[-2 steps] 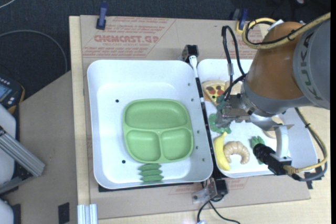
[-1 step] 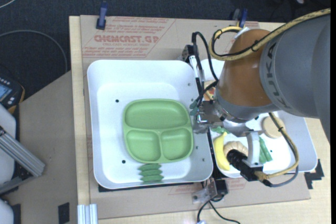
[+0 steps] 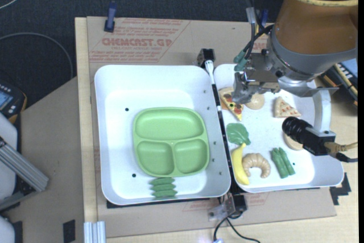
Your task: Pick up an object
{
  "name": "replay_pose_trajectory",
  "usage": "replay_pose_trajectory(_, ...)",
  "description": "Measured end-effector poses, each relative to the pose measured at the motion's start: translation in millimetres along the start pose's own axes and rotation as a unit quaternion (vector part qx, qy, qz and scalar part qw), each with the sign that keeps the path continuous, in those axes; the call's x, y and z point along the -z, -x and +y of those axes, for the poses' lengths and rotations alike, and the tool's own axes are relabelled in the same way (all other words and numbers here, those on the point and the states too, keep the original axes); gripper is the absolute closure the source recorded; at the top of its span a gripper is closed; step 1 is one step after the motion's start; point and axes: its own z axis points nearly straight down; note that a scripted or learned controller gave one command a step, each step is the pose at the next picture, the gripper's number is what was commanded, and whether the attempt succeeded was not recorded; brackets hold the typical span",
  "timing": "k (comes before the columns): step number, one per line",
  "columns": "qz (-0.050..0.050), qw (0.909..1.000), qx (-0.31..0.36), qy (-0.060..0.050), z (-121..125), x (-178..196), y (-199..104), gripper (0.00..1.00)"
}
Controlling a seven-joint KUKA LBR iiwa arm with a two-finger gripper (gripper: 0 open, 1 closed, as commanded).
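Nearest to the camera, in the left bin [image 3: 108,122], lies a small green ridged piece [image 3: 163,186], just beside the front wall. Behind it, in the middle of that bin, sits a green divided plate [image 3: 170,141] with three compartments.

The right bin [image 3: 264,131] carries the toy food. At its front a yellow banana [image 3: 239,168] lies close to the wall shared with the left bin. A brown croissant [image 3: 257,163] touches it, and a bundle of green beans [image 3: 282,161] lies a little apart on the other side of the croissant. Just behind the banana is a green leaf [image 3: 238,133].

Farther back in the same bin, against the shared wall, lies a pizza slice [image 3: 230,103]. The gripper [image 3: 242,95] is low over it and covers part of it. How its jaws stand I cannot tell, and nothing is seen held in them. A pale round piece [image 3: 256,102] lies just beside the gripper, and a light wedge-shaped slice [image 3: 284,107] lies near, toward the arm's side. So the pizza slice is crowded between the wall and the round piece.

The grey and orange arm [image 3: 318,20] rises over the far corner of this bin. Behind the bins are a black clip [image 3: 206,56], the printed cardboard sheet [image 3: 136,37] and a blue clamp [image 3: 110,17] at its far edge.
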Motion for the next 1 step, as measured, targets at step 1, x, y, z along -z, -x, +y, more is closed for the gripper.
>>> replay_pose_trajectory(1, -0.003, 0.9999, -0.004, -0.015, 21.4, -146.3, 18.9, 1.0)
